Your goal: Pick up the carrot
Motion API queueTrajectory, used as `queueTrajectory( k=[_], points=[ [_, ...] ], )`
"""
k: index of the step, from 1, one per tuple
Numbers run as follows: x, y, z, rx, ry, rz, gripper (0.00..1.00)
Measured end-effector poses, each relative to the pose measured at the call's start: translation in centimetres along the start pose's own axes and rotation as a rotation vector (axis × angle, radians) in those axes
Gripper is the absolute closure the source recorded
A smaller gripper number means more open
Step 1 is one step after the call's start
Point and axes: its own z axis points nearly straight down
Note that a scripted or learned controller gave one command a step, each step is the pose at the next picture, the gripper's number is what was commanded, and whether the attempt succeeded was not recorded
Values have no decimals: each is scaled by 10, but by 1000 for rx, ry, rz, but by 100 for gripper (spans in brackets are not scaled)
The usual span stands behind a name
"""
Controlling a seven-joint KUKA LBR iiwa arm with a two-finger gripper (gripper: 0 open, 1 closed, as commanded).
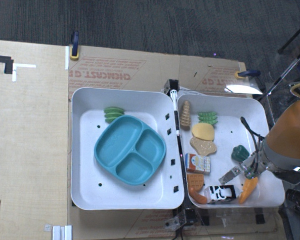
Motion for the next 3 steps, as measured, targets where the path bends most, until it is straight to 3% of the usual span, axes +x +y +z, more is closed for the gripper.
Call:
queueTrajectory(
  k=[1,2,3],
  points=[
    [-2,2,-9,-4,-4,1,100],
    [31,73,-110,3,3,49,100],
    [31,72,-110,3,3,49,0]
  ],
)
